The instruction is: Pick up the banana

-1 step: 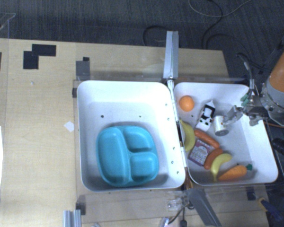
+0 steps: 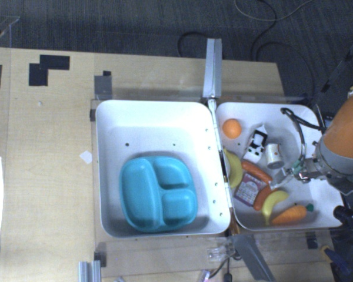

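Observation:
A small yellow banana (image 2: 273, 202) with a greenish tip lies in the front part of the right bin (image 2: 317, 216), between a red sausage (image 2: 262, 196) and a carrot (image 2: 289, 214). Another yellow curved fruit (image 2: 235, 168) rests against that bin's left wall. My gripper (image 2: 293, 173) hangs over the middle of the right bin, just above and to the right of the small banana and beside a silver can (image 2: 273, 154). Nothing visible is held in it. The grey arm with its orange band (image 2: 347, 135) comes in from the right.
The right bin also holds an orange (image 2: 232, 128), a black-and-white box (image 2: 256, 143), a second sausage (image 2: 256, 171) and a dark red packet (image 2: 247, 190). A blue divided tray (image 2: 159, 192) lies in the left bin (image 2: 117, 128). A black cable (image 2: 300, 125) loops over the right bin.

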You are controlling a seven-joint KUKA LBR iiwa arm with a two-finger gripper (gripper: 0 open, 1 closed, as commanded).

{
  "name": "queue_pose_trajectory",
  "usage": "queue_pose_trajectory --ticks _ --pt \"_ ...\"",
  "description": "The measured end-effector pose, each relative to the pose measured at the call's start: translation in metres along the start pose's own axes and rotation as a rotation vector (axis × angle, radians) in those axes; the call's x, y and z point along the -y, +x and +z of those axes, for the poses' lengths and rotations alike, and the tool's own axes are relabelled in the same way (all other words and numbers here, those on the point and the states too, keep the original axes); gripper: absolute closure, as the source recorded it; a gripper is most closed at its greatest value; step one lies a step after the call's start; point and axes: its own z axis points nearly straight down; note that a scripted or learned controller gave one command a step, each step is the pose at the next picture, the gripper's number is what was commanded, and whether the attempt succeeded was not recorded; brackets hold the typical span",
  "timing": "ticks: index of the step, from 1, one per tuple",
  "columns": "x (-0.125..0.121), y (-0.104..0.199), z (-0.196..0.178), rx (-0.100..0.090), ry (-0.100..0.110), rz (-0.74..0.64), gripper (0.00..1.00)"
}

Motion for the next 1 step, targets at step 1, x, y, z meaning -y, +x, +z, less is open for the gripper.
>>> queue_pose_trajectory --ticks 1 --pt "-0.0064 0.0165 0.0588 0.009 -0.013 -0.230 0.00"
